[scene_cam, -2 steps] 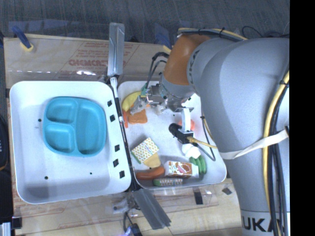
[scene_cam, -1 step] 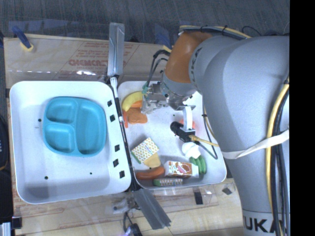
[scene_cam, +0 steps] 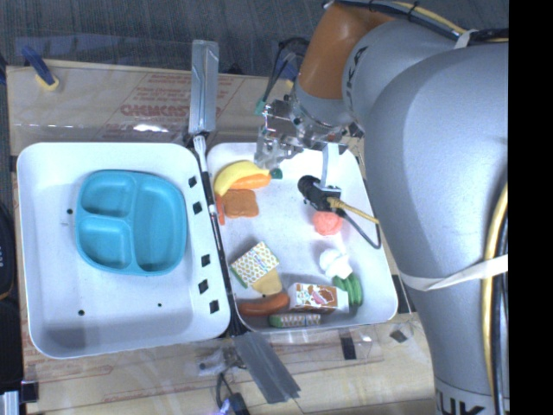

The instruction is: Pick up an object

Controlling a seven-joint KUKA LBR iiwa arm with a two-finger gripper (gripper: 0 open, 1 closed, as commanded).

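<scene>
While the gripper (scene_cam: 267,152) hangs over the far left corner of the right bin (scene_cam: 285,227), a yellow banana (scene_cam: 240,177) lies just below and to the left of it in the view, close against the wall that this bin shares with its neighbour. The banana curves with its ends pointing down the view, and a small green tip (scene_cam: 276,173) shows at its right end. The gripper's metal end sits very near that tip, but the view does not show whether they touch, nor can I tell whether the gripper is spread or pressed together; nothing is seen held in it.

Touching the banana's lower edge is an orange-brown slice of toast (scene_cam: 240,203). Farther right lies a pink round piece (scene_cam: 327,222), with a white lump (scene_cam: 333,259) below it and a green vegetable (scene_cam: 350,289) below that, near the right wall. Along the near side of the bin are a checkered yellow and blue packet (scene_cam: 254,264), a red-brown sausage (scene_cam: 263,303), a small printed carton (scene_cam: 312,296) and a dark green strip (scene_cam: 294,320) against the near wall.

Well apart from all this, the left bin (scene_cam: 52,266) holds a blue divided plate (scene_cam: 131,220), lying flat.
</scene>
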